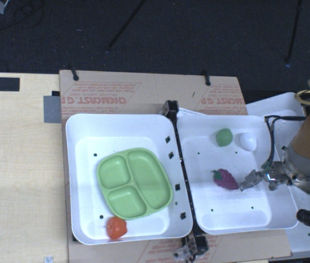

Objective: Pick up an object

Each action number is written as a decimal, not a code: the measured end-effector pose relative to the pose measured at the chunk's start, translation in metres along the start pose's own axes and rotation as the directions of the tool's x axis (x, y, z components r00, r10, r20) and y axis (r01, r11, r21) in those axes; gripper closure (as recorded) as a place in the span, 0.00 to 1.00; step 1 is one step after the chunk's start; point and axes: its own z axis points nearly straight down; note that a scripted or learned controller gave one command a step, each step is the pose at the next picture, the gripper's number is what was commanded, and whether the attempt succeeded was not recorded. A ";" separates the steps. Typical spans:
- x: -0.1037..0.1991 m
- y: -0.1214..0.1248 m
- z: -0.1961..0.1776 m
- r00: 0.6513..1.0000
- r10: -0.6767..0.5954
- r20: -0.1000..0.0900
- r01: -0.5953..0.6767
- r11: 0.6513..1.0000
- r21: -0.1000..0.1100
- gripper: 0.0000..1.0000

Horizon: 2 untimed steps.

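In the right bin (237, 219) lie a purple bunch of toy grapes (225, 178), a green round object (224, 137) and a white round object (247, 141). My gripper (260, 181) hangs low over the right side of that bin, just right of the grapes. It is open, with nothing between its fingers. Its left fingertip (247, 182) is a short way from the grapes and apart from them. The left bin (78, 147) holds a green divided plate (135, 183) and an orange-red object (116, 227) at its front edge.
A black divider (178, 169) runs between the two bins. Both bins rest on a cardboard sheet (144, 95) on the wooden bench (17, 174). The arm's orange band (308, 138) shows at the right edge, above the right bin's rim.
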 end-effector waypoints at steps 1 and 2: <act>0.001 -0.001 0.054 1.000 0.000 0.000 0.000 1.000 0.000 0.00; 0.000 0.000 0.041 1.000 0.004 0.001 -0.004 1.000 -0.004 1.00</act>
